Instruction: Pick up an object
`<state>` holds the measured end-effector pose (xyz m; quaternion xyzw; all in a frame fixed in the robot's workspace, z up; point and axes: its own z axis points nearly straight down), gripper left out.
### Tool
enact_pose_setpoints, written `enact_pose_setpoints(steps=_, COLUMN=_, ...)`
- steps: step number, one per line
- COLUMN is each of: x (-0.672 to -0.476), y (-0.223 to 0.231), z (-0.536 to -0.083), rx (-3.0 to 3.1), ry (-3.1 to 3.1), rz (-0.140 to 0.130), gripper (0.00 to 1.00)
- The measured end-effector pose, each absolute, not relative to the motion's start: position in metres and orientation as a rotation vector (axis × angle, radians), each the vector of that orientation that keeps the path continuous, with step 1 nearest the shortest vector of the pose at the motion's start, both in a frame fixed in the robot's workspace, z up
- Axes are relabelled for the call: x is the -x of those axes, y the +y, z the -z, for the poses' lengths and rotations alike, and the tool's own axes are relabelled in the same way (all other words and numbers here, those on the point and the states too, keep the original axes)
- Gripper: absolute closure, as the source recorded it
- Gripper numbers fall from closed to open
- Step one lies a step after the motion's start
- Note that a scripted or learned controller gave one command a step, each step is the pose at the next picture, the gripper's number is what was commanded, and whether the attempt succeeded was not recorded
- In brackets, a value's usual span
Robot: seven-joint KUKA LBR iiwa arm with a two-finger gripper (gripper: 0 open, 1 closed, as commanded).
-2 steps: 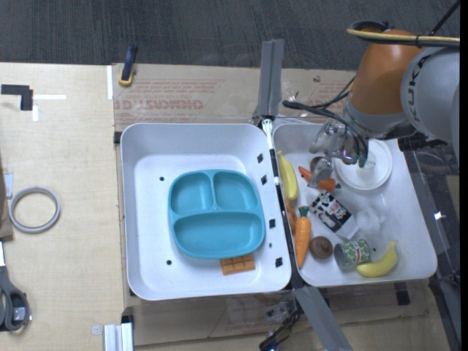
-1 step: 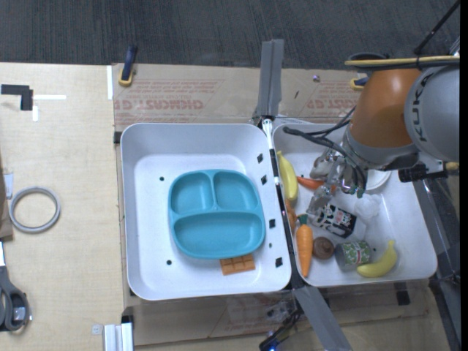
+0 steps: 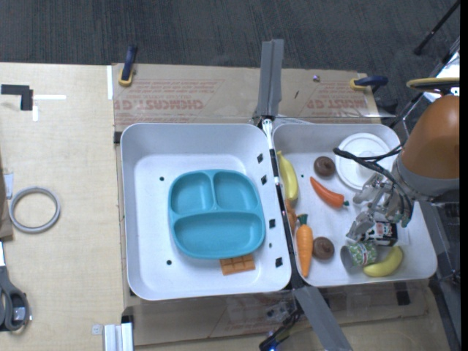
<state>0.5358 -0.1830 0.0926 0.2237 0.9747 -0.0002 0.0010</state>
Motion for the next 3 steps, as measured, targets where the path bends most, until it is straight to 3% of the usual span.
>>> enact_pose_setpoints(steps=1, x=-0.596, y=-0.092, z=-0.092, rx=-0.981, ry=2.982, rz=-0.001, gripper=0.00)
enact_pose_setpoints(steps=2, x=-0.596, y=-0.092, z=-0.101, rx=-0.975, ry=2.981, rz=0.003, gripper=1.00)
enact_pose_setpoints(steps=3, x=-0.589, y=-0.021, z=-0.192, rx=-0.993, ry=2.978, rz=0.000, gripper=1.00)
